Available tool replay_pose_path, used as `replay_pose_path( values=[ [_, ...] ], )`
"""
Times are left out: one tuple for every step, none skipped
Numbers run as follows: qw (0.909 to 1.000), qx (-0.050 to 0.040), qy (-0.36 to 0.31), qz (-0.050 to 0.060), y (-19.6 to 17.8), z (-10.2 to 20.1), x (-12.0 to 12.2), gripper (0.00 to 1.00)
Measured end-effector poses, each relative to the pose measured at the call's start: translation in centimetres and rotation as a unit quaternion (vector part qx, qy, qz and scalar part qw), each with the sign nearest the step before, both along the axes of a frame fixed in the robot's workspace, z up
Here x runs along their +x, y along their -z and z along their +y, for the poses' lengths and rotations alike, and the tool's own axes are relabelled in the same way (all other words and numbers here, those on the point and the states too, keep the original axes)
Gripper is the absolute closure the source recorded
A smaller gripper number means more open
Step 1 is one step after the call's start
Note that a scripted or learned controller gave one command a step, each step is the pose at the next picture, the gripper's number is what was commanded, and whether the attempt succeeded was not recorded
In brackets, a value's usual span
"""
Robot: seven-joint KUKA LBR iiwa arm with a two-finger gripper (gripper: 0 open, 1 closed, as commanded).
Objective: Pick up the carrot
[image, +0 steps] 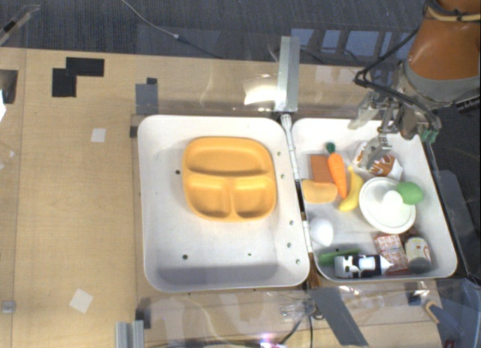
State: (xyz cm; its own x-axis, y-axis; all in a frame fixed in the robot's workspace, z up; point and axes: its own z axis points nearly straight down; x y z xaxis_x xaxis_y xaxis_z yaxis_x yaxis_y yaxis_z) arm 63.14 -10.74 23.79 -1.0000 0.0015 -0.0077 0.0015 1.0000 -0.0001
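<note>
The carrot (339, 174) is orange with a green top and lies lengthwise in the right bin (443, 258), near its upper middle. It rests against a brown block (320, 167) on its left. My gripper (383, 127) hangs over the bin's upper right part, above a red-and-white snack packet (376, 161). It stands up and to the right of the carrot and apart from it. The view is too small to tell how the gripper is set.
Around the carrot lie a yellow-orange piece (319, 192), a banana (350, 201), a white bowl (386, 204), a green ball (410, 192), a white egg (322, 231), a dark bottle (356, 264) and two cans (406, 253). The left bin (161, 260) holds a yellow divided tray (229, 177).
</note>
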Motion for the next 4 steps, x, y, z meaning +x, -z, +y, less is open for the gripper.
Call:
replay_pose_path(
  values=[
    [0.9968, 0.0006, -0.08, 0.002, 12.9, 2.0, 1.3, 0.0],
    [0.9954, -0.0035, -0.094, -0.017, 13.8, 1.9, -1.0, 0.0],
    [0.9982, -0.0007, -0.06, -0.006, 14.6, 1.9, 0.0, 0.0],
    [0.998, -0.0014, -0.062, -0.012, 13.1, 2.1, 0.4, 1.0]
  ],
)
